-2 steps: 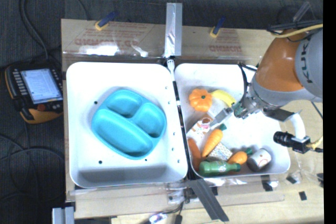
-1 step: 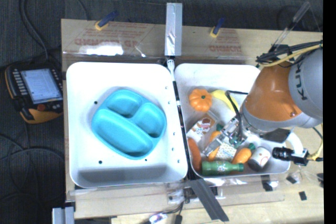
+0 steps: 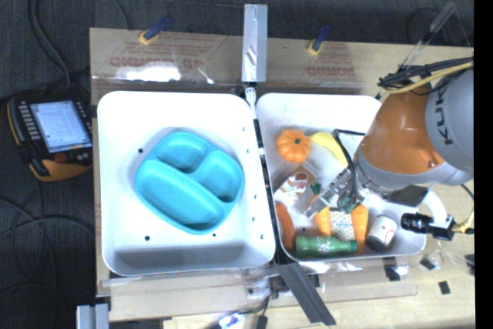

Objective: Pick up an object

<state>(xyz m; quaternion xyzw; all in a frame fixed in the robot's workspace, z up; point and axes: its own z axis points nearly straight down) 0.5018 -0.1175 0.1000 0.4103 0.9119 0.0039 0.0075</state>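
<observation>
The gripper (image 3: 337,195) was lowered into the right bin (image 3: 266,115), its metal end set among the clutter near the bin's middle; whether it was open or closed, and whether it had hold of anything, could not be told from this view. The grey arm (image 3: 462,127) entered from the right, and its orange band (image 3: 400,136) stood over the right part of that bin, hiding what lay below it. Just left of the gripper lay a small red-and-white packet (image 3: 295,185). Immediately below the gripper stood an orange-and-yellow piece (image 3: 323,221) and, beside it to the right, an orange carrot-shaped object (image 3: 360,221). Along the bin's near wall lay a green bottle (image 3: 326,246) on its side, with a small white-and-grey object (image 3: 381,229) to its right. A second, longer orange object (image 3: 285,223) lay against the bin's left wall. Farther toward the back sat a small orange pumpkin (image 3: 293,145), and just right of it a yellow banana (image 3: 330,146), partly hidden by the arm. The left bin (image 3: 108,166), touching the right one along a shared edge, held a blue divided tray (image 3: 189,179) lying tilted across its floor. Behind both bins stood a clear panel (image 3: 177,58) fixed with blue and yellow clamps. A handheld control pendant (image 3: 50,131) rested on the dark floor at far left.
</observation>
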